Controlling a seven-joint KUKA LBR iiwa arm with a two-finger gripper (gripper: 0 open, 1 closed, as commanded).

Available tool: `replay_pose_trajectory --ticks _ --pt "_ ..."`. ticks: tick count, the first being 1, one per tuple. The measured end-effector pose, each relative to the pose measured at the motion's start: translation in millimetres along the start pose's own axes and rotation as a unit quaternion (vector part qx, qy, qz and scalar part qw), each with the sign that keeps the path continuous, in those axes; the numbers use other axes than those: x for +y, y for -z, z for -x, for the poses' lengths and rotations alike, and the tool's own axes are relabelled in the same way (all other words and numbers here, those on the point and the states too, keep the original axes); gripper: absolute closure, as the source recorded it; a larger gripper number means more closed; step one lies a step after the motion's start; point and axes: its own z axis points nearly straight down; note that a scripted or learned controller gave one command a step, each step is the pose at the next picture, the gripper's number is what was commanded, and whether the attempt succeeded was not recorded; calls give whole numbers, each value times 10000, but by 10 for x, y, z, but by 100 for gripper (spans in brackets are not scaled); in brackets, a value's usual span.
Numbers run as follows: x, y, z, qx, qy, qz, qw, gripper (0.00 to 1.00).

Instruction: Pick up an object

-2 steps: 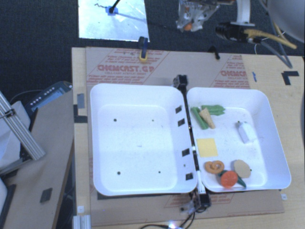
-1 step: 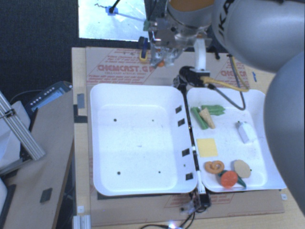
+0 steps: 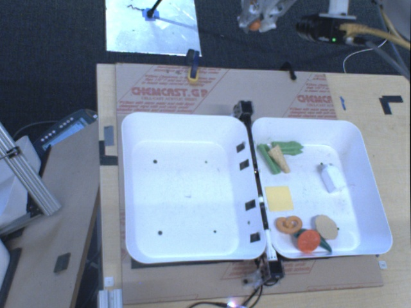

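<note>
My gripper (image 3: 257, 23) hangs high above the bench, beyond the far edge of the bins, with a small orange object (image 3: 255, 25) showing between its fingertips. The right bin (image 3: 366, 165) holds the other things. Green pods (image 3: 288, 147) lie with a pale yellow wedge (image 3: 280, 159) near its far left. A flat yellow square (image 3: 279, 198) sits below them. A small white bottle (image 3: 329, 177) lies to the right. At the near edge are an orange ring (image 3: 289, 224), a tan lump (image 3: 325, 226) and a red vegetable (image 3: 309, 240).
The left bin (image 3: 135, 140) sits beside the right one, joined by a black divider strip (image 3: 252, 172). A shiny metal plate (image 3: 151, 18) lies on the dark floor at the far left. A yellow-and-blue clamp (image 3: 192, 68) stands at the bench's far edge.
</note>
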Motion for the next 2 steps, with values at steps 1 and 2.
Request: replay_pose_trajectory --ticks 1,2 --pt "-290 -1419 -437 -24 11 -159 9999 100" --pt "204 -2632 -911 -18 4 -113 9999 100"
